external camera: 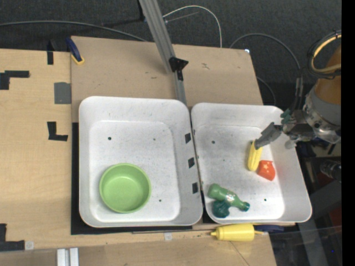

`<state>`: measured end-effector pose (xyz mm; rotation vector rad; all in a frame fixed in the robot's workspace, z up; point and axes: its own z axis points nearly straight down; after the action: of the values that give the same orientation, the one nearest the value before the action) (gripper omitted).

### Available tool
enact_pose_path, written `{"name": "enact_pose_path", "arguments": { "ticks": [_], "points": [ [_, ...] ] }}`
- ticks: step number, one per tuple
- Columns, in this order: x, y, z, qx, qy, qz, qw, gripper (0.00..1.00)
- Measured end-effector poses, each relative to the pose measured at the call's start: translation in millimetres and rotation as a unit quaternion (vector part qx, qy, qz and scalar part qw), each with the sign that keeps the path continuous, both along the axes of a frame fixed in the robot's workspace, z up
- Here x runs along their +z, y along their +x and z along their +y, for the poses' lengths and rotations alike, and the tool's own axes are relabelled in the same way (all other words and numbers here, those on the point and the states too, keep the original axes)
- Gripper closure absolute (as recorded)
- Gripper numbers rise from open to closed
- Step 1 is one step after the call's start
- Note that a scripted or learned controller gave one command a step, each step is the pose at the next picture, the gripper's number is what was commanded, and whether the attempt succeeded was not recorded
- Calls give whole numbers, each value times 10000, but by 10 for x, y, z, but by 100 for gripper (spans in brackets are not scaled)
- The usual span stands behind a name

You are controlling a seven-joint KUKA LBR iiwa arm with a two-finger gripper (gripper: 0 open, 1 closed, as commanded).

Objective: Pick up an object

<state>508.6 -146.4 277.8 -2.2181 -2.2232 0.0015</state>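
Note:
In the right bin [233,121], a yellow oblong object [254,157] lies beside an orange-red object [267,170] near the right wall. A green bottle-shaped toy [228,195] and a small teal piece [221,208] rest at the bin's front. My gripper [275,143] hovers over the bin's right side, just above and right of the yellow object. Its fingers are spread apart, with the left fingertip [260,143] close to the yellow object's top end. Nothing sits between the fingers.
The left bin [133,110] holds a green bowl [125,187] at its front left. A yellow bottle [236,233] lies on the bench in front of the right bin. A grey pole [161,29] rises behind the bins.

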Motion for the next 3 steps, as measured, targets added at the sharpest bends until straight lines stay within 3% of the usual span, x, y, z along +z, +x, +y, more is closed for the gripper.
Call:
{"name": "enact_pose_path", "arguments": {
  "ticks": [1, 3],
  "points": [
    [0, 0, -2, -3, 0, 0, 10000, 0],
    [-940, -110, -46, -8, 2, 24, 10000, 0]
  ]
}}
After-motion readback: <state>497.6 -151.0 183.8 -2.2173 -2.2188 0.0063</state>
